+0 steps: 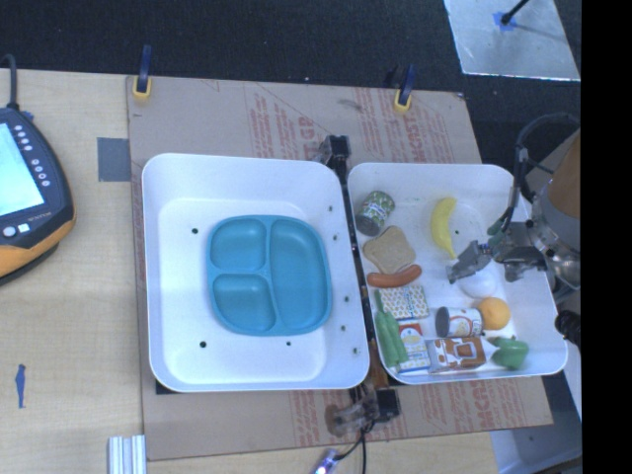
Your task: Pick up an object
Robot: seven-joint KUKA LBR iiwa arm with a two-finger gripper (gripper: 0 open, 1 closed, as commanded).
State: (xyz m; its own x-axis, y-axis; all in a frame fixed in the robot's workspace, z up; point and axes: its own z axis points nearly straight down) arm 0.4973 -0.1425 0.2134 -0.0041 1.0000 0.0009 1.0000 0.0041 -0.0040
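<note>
We count two white bins side by side: the left bin (168, 265) bears one blue divided plate (269, 274), and the right bin (434, 175) holds the pickable things, among them one banana (442, 224), one slice of bread (391, 250), one sausage (394, 277), one orange (494, 314) and one can (375, 210). The gripper (470, 263) hangs over the right bin beside the banana; we cannot tell how it is set.

Red print on cardboard sheet (415, 131), too blurred to read
</note>
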